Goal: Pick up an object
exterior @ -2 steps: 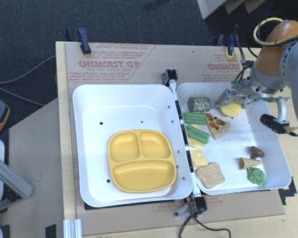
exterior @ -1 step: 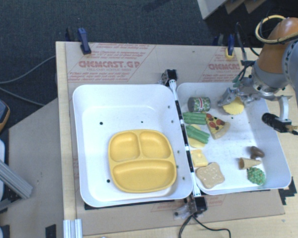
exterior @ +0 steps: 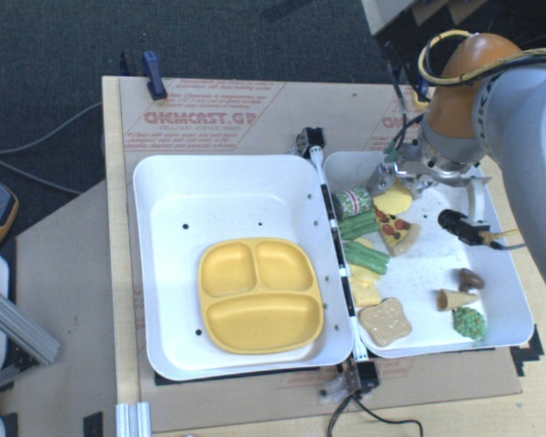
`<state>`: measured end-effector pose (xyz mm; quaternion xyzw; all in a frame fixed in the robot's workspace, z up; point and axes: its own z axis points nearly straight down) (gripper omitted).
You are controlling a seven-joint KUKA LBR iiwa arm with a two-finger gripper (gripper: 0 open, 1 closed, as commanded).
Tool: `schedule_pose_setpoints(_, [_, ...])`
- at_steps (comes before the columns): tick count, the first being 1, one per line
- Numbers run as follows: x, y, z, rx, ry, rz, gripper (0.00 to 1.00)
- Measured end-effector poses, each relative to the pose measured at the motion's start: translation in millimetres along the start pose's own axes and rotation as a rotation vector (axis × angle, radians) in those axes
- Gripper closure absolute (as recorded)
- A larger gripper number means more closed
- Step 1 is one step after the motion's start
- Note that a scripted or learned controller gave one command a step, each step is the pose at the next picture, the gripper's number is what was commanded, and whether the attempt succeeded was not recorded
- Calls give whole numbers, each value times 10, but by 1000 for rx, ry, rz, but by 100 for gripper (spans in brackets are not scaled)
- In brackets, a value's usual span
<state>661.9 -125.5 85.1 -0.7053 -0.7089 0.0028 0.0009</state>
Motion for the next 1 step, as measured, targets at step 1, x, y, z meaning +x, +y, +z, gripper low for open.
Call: schedule_pose_setpoints(1, [319, -187, -343, 0, 3, 8, 100])
